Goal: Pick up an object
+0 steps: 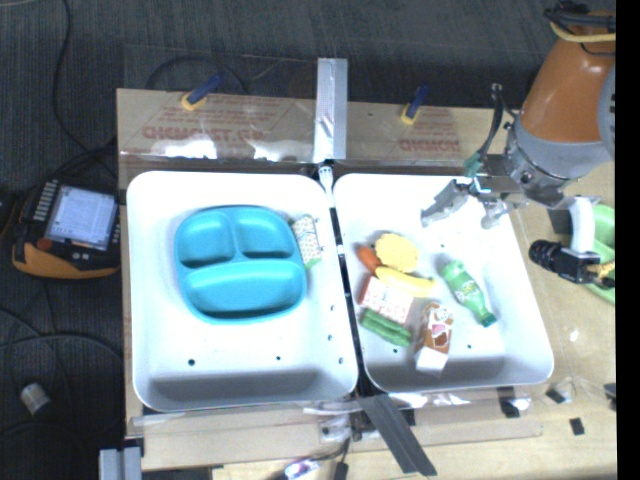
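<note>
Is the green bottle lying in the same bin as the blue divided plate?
No, the green bottle lies in the right bin, the blue plate in the left.

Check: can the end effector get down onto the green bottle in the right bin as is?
Probably yes. The end effector hangs above the right bin's back area, and the green bottle lies apart from the other items, with bare bin floor around it and nothing on top.
</note>
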Robot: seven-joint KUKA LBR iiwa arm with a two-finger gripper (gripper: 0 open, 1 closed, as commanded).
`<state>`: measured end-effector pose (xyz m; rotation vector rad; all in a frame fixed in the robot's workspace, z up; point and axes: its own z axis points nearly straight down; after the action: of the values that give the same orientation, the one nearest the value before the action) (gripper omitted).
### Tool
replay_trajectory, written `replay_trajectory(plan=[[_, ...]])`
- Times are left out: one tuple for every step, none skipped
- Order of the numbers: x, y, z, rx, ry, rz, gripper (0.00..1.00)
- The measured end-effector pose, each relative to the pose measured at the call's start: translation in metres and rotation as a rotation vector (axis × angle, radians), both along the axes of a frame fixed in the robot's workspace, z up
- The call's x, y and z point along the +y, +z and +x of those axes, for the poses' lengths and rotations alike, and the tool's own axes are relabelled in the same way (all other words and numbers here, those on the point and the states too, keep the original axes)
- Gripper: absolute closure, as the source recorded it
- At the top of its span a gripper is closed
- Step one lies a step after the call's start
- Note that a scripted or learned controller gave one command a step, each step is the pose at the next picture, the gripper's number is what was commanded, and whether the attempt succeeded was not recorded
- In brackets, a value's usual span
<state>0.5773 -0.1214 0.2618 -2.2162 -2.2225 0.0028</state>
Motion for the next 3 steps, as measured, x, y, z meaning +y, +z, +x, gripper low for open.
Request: replay_trajectory(plan=[[-0.079, -0.079, -0.031, 0.0, -0.11, -0.002, 0.0], [-0.081, -0.167, -0.009, -0.003, -0.144, 0.003, 0.0], [-0.081, -0.159, -0.01, 0.0, -0.144, 0.004, 1.0]])
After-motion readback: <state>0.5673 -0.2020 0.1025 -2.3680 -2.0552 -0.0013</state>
